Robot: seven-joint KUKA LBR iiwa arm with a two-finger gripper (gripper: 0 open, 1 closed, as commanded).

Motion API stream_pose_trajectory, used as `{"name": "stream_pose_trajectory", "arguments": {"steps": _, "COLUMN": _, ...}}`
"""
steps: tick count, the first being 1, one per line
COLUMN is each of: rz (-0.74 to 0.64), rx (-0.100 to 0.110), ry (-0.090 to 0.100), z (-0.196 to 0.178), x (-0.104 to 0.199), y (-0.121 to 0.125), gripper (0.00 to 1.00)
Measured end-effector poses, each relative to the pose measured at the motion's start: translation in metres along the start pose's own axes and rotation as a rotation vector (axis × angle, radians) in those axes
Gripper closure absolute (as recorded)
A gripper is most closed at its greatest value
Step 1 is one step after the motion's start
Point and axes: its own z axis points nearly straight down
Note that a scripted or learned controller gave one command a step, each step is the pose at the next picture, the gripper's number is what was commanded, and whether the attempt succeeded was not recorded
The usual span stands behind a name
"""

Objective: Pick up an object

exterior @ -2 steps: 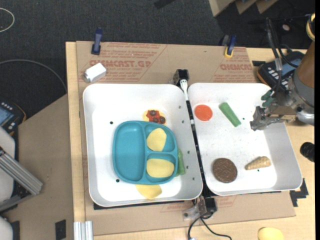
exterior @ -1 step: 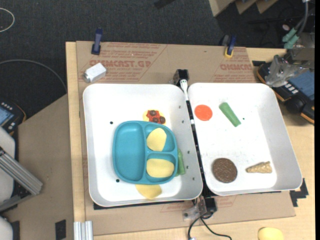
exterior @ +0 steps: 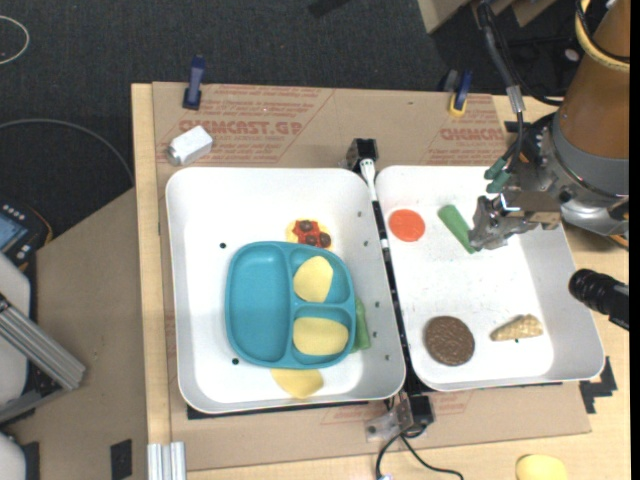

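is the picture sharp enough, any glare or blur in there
Camera view: evenly lit, soft shadows, no strong glare on the white bins; blue tray, orange disc and brown disc look crisp; the gripper is slightly soft, its fingers hard to separate.

One fixed camera looks down at a slant from above the surface (exterior: 300, 118), taking in both white bins (exterior: 190, 268).

I count two white bins, the left one (exterior: 190, 268) and the right one (exterior: 560, 318). In the left bin: one blue divided tray (exterior: 262, 303), three yellow pieces (exterior: 313, 278), one small pizza-like piece (exterior: 311, 233). In the right bin: one orange disc (exterior: 406, 226), one green stick (exterior: 455, 227), one brown cookie (exterior: 449, 340), one tan cone-shaped piece (exterior: 517, 329).
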Motion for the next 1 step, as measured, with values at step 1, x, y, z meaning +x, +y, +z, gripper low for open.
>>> {"name": "stream_pose_trajectory", "arguments": {"steps": 1, "rz": -0.002, "rx": -0.016, "ry": -0.001, "z": -0.0255, "x": 0.0408, "y": 0.0021, "gripper": 1.0}}
